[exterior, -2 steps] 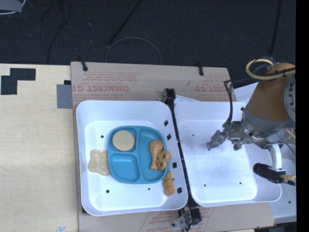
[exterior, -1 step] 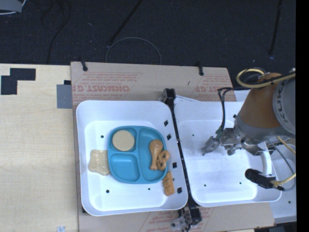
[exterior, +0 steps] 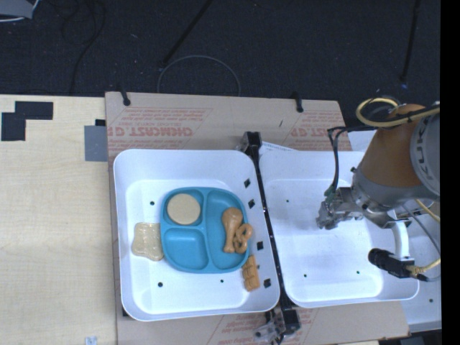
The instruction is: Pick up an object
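Note:
A blue divided plate (exterior: 188,249) lies in the left bin (exterior: 136,300). A round tan biscuit (exterior: 182,208) fills its upper left section. A tan drumstick-shaped piece (exterior: 231,226) and a pretzel shape (exterior: 243,237) rest in its right section. A pale toast slice (exterior: 147,241) lies against the plate's left edge. A small brown piece (exterior: 251,273) sits off the plate's lower right corner. My gripper (exterior: 328,217) hangs over the floor of the right bin (exterior: 338,282), well apart from all these objects, with nothing seen in it.
A black divider (exterior: 263,221) runs between the two bins. The arm's orange band (exterior: 392,153) and cables (exterior: 392,261) cover the right bin's right side. Cardboard (exterior: 215,124) lies under the bins, and a wooden bench top (exterior: 50,221) spreads to the left.

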{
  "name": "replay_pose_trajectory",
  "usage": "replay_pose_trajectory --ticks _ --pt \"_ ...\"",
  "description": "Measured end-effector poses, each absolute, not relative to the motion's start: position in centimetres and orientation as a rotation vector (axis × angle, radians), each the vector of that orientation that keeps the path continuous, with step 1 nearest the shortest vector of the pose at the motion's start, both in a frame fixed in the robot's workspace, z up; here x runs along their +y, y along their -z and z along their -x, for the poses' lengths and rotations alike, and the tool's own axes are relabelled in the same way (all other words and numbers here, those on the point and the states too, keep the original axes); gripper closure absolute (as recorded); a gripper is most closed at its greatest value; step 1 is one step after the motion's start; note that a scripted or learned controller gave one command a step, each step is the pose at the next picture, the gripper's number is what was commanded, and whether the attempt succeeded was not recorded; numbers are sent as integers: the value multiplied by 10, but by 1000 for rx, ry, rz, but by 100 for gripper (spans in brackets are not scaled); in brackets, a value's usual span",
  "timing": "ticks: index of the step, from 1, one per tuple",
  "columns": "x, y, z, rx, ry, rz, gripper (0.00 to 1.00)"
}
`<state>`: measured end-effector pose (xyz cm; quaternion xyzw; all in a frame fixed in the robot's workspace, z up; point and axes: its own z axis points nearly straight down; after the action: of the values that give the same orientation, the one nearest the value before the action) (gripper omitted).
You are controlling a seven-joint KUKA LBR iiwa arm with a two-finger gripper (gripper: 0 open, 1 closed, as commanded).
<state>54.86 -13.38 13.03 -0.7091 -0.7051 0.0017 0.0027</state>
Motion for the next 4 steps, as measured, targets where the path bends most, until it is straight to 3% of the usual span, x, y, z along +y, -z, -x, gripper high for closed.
replay_pose_trajectory --ticks 2,4 --pt "-141 -225 -556 -2222 1 2221 100" --pt "-43 -240 -579 -2224 0 2215 100"
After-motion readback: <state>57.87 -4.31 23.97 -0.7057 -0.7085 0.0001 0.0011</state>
